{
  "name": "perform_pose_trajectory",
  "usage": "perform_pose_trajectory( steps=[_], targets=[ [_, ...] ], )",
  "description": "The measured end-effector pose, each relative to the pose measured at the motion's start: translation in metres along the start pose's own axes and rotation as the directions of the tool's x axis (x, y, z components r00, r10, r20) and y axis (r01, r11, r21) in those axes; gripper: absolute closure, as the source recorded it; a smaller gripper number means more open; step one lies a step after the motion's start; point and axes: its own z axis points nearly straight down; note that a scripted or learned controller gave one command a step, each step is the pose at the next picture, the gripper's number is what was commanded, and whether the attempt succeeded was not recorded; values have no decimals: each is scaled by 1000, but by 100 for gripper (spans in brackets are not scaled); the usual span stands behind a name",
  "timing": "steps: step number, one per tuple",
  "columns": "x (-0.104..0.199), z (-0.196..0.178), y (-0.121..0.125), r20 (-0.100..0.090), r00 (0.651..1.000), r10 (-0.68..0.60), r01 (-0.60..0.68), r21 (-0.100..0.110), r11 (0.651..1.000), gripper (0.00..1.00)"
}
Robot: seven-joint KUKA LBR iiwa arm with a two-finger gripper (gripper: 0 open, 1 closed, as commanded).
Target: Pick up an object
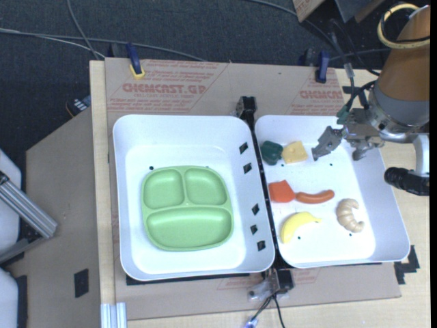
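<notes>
Since the two-finger gripper (345,144) hangs over the upper part of the right-hand shallow white bin (382,210) with its fingers spread and nothing between them, my read is that it's lining up for a grab and hasn't committed to anything yet. Closest candidates are the pale yellow cheese-like wedge (295,152) and the dark green rounded pepper-like toy (271,152), which touch each other near the bin's upper left corner, just left of the gripper. I'd skip that pair or come at the wedge from its free right side, otherwise the fingers probably shove both into the wall.

Easier picks, I think: the tan croissant-shaped toy (349,214) sits alone toward the lower right, and the yellow banana toy (298,224) lies by itself near the bottom. The orange carrot-like chunk (280,192) and the red-orange sausage (315,197) look like they're touching end to end in the middle, so straddle one across its narrow width.

Surface-wise, the left white bin (130,142) holds a light green divided plastic tray (186,207). Both bins sit on a cardboard-covered bench (171,84) with blue clamps (135,63) along the top edge, and loose cables (82,19) run across the dark floor at upper left.
</notes>
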Motion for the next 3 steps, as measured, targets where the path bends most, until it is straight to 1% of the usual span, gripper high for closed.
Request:
perform_pose_trajectory(
  steps=[1,2,3],
  targets=[
    [0,-7,2,2,1000,-3,3,-14,1000,0],
    [-6,45,10,1,1000,-2,2,-9,1000,0],
    [-5,108,11,0,1000,-2,2,-8,1000,0]
  ],
)
